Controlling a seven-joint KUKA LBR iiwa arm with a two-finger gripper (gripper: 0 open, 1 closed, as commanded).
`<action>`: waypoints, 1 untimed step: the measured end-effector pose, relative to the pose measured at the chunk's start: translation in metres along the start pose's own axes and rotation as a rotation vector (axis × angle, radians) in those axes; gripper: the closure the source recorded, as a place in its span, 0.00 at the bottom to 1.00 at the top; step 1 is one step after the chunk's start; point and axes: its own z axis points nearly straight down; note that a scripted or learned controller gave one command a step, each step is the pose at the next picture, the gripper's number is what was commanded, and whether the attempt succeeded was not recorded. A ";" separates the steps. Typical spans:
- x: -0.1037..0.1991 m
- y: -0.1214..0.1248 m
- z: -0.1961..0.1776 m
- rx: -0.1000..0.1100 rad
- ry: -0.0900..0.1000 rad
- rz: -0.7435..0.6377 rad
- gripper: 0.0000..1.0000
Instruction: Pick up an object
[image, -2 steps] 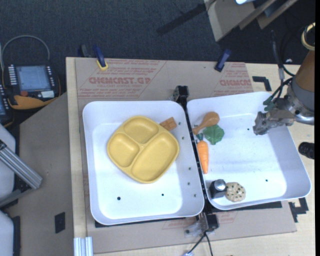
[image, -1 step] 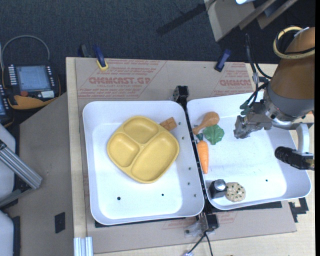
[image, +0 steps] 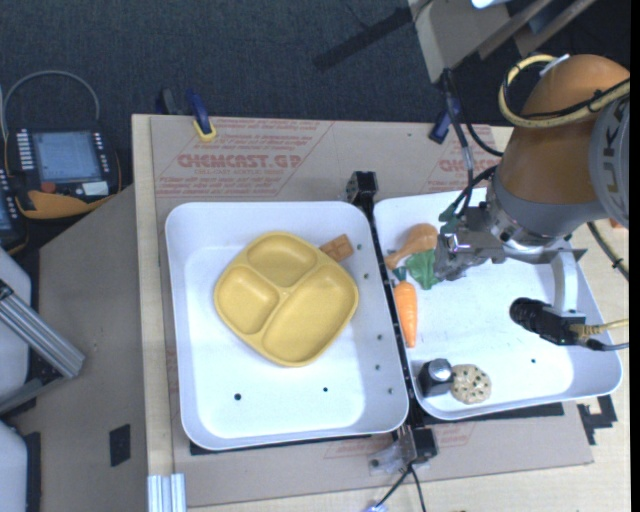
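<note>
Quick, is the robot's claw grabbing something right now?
Gripper: cannot be told. It is down in the right bin, right beside the green toy.

Bright, even overhead light — soft shadows, perhaps slightly grainy.

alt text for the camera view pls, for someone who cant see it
A grey and orange robot arm reaches from the right, its tool low over a green toy in the right bin, which also holds a carrot and a cookie. The left bin holds a yellow divided plate.
</note>
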 end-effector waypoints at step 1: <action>0.053 -0.020 0.018 0.003 0.000 0.001 1.00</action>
